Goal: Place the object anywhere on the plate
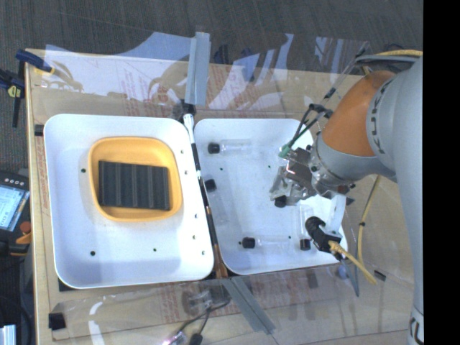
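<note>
Grey metal and an orange band fill the right side of the scene: the arm [392,128] reaches in from the right, bending down toward the right-hand bin. The bench [108,85] beneath it is pale wood, covered by a clear sheet that throws back bluish glare along the far edge.

Two shallow white bins sit side by side on the bench, touching along their inner edges. The left bin [122,261] holds the plate [134,177] — a yellow, rounded-square dish with a dark ribbed panel lying in its middle. The plate lies toward the far half of that bin, well apart from the arm.

The right bin [241,164] has the wrist hanging over its right half. Small black studs dot its floor, near the far-left corner and along the near edge. Two faint clear tube-like shapes lie there as well, one at the far left and one at the near edge.

The gripper [282,192] points down and to the left over the right bin's floor, close to it. Its tips are a tangle of grey metal and dark parts, and I cannot tell whether they are apart or together, nor whether anything is in them. Which item in this bin is the object I cannot tell.

A green-tipped cable [291,146] runs along the wrist's far side.
</note>
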`<state>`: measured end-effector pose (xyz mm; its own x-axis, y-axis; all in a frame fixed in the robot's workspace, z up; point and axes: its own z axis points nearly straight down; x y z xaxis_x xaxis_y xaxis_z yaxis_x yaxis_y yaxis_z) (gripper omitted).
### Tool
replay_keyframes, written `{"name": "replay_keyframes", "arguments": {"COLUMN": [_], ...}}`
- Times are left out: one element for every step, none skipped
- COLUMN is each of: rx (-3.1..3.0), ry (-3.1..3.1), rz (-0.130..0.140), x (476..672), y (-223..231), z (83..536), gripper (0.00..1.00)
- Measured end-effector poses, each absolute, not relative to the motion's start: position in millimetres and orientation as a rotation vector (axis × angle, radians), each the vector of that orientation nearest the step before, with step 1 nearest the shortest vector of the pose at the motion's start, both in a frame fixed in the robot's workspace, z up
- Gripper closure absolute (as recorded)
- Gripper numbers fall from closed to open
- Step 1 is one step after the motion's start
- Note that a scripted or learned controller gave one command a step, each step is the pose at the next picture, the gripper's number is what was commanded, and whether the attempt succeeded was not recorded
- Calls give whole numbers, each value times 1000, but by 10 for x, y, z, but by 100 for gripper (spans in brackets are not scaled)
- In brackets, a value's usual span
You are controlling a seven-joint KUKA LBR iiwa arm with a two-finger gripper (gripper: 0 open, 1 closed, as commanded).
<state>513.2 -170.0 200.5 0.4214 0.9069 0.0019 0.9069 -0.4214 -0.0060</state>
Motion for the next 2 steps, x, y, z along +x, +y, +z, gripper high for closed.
{"name": "replay_keyframes", "arguments": {"rx": [-2427, -2306], "ry": [-1991, -2130], "rz": [2, 3], "x": [5311, 5712], "y": [-1274, -889], "z": [2370, 2059], "gripper": [100, 100]}}
